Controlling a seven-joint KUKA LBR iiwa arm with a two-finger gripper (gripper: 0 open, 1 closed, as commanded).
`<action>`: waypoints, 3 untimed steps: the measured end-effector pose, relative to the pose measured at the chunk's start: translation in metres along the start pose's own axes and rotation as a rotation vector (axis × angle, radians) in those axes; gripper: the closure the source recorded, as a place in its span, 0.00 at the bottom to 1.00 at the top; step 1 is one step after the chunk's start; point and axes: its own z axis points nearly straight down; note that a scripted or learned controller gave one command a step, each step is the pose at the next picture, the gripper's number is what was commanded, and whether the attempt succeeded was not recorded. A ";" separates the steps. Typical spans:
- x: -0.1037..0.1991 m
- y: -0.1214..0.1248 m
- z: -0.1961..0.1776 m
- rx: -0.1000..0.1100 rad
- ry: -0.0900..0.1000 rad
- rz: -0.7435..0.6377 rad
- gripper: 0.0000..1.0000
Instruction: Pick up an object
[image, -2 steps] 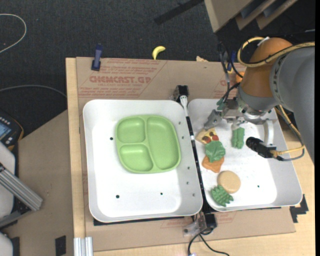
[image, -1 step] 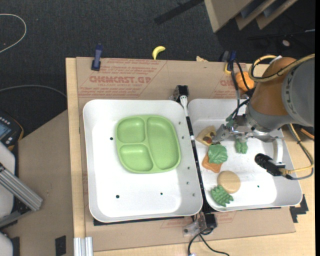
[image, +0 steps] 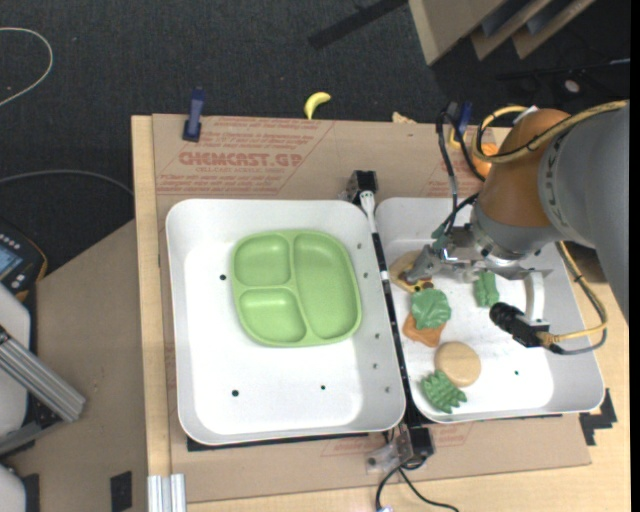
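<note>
pincer (image: 437, 256): low over the right bin (image: 545, 385), in that bin's 10 o'clock part, at the end of the grey arm (image: 585, 170) that reaches in from 3 o'clock.
pincer state: cannot tell whether it is spread or pressed together, because the wrist above covers it.
tan piece (image: 405, 268): the nearest thing, just beside the pincer at its 9 o'clock, close to the right bin's left wall. whether the two touch cannot be told.
leafy green piece (image: 432, 307): near the pincer at its 6 o'clock, sitting on an orange base.
small green piece (image: 485, 290): at the pincer's 4 o'clock, close under the wrist.
round tan bun (image: 460, 363): further out toward 6 o'clock, apart from the pincer, beyond the leafy green piece.
green sprig (image: 440, 390): touching the round tan bun at its 7 o'clock, near the right bin's 6 o'clock rim.
left bin (image: 200, 330): white, well apart from the pincer at 9 o'clock. it holds a green divided plate (image: 297, 287) with three compartments.
tabletop (image: 250, 155): brown sheet with red print, under both bins.
</note>
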 end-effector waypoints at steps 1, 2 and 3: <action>0.002 -0.025 -0.001 0.001 0.007 0.002 0.00; 0.003 -0.071 0.002 0.013 0.011 0.002 0.00; 0.004 -0.121 0.002 0.012 0.011 0.003 0.00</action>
